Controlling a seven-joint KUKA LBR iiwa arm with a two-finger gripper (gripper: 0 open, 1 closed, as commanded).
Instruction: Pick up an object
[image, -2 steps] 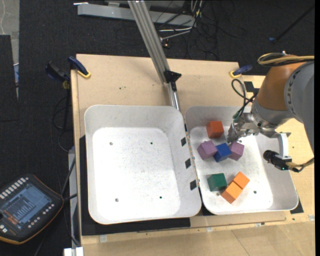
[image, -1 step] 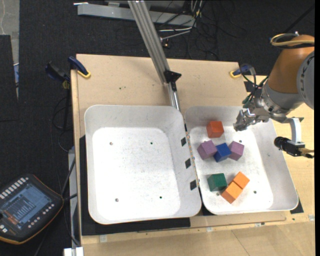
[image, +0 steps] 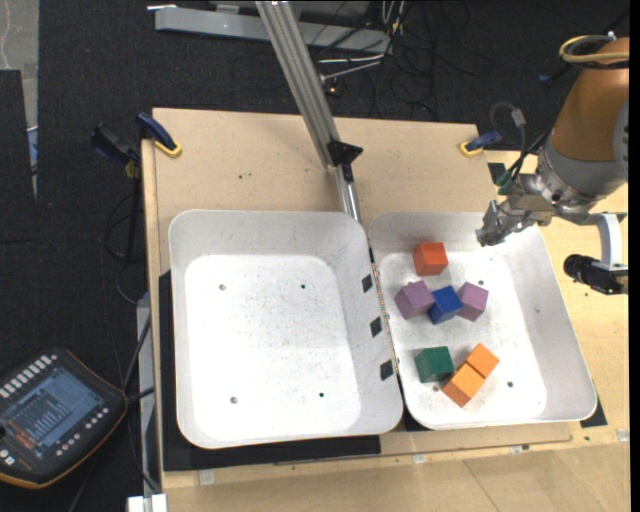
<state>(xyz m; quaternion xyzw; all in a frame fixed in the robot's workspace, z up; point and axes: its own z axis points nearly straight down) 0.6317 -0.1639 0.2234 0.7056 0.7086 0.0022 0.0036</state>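
The right bin (image: 545, 330) holds several small blocks. A red-orange cube (image: 430, 258) lies near its back. Two purple blocks (image: 414, 298) (image: 472, 300) flank a blue cube (image: 445, 304) in the middle. Toward the front sit a green cube (image: 434, 363) and two orange blocks (image: 482, 360) (image: 461, 384) touching each other. My gripper (image: 490, 236) hangs over the bin's back right part, right of the red-orange cube and apart from every block. Its tip is dark and small, with nothing visibly held.
The left bin (image: 200, 300) lies beside the right one on the wooden bench. A slanted metal pole (image: 305, 85) runs from the top down to the bins' shared back edge. A teach pendant (image: 50, 415) rests at the lower left. Clamps (image: 160, 135) sit at the bench's back corners.
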